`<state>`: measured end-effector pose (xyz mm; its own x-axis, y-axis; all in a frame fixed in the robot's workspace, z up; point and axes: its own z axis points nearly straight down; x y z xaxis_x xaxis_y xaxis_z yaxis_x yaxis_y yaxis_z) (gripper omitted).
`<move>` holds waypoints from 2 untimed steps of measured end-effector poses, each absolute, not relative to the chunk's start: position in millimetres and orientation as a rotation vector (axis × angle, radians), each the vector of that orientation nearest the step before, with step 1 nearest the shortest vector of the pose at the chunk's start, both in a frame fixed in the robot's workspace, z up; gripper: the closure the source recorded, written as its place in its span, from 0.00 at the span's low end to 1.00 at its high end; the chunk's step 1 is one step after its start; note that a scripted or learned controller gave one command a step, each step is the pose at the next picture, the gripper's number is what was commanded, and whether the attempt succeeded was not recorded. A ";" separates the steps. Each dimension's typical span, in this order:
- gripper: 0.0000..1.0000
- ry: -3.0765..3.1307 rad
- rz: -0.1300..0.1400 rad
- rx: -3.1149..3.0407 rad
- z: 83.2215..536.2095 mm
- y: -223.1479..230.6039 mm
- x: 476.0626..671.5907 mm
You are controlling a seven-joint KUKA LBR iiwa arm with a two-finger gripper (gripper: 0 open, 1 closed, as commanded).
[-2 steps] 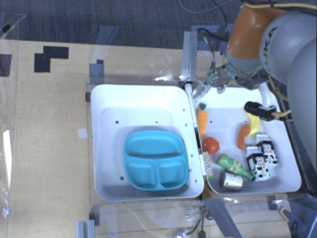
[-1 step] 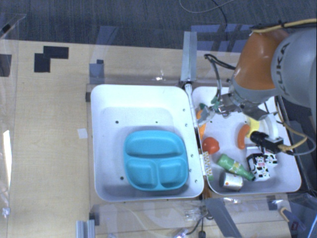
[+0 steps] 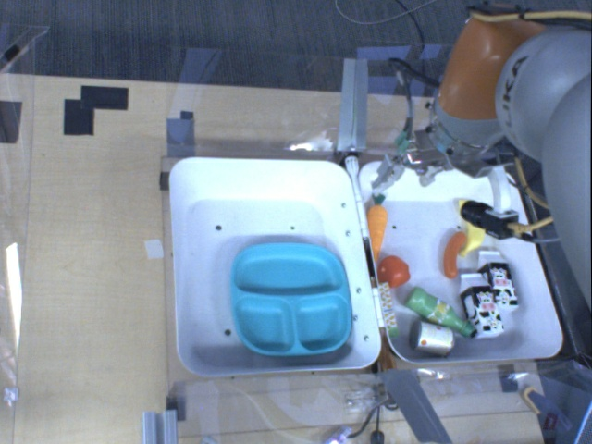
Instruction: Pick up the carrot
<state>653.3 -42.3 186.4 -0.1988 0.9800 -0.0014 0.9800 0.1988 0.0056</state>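
From my seat I see the carrot (image 3: 376,227) lying lengthwise against the left wall of the right bin (image 3: 546,340), green top pointing up toward the far rim, just above the tomato (image 3: 393,270). The gripper (image 3: 404,167) hangs just beyond the carrot's top end, apparently lining up along that wall, and I judge it carries nothing, since the carrot rests on the bin floor apart from it. How wide it stands I cannot tell at this slant, and I reckon the wall so near leaves little room on that side.
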 end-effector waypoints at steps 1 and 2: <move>0.00 2.377 0.005 2.049 185.6 -8.7 597.3; 0.00 2.238 0.004 2.201 185.4 -57.1 578.6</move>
